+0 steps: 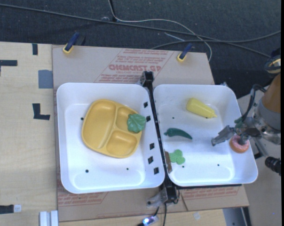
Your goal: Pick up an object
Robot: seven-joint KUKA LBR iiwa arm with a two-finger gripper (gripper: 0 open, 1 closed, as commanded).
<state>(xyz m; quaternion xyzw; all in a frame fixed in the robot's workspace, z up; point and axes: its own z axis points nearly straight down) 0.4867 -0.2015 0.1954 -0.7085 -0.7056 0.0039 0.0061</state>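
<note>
I see my gripper [231, 138] low at the right bin's [203, 177] right edge beside an orange ring [240, 145], grip state unclear, nothing lifted yet.

Taking the black clip-studded divider [153, 126] between the two shallow white bins as landmark: left of it, a yellow compartmented plastic tray [109, 128] and a green leafy piece [136, 123] crowd the divider — bare floor lies beyond. Right of it, a dark green pepper [178, 133] and light green floret [177, 157] sit near; a yellow corn-like piece [200, 108] lies farther off.
</note>
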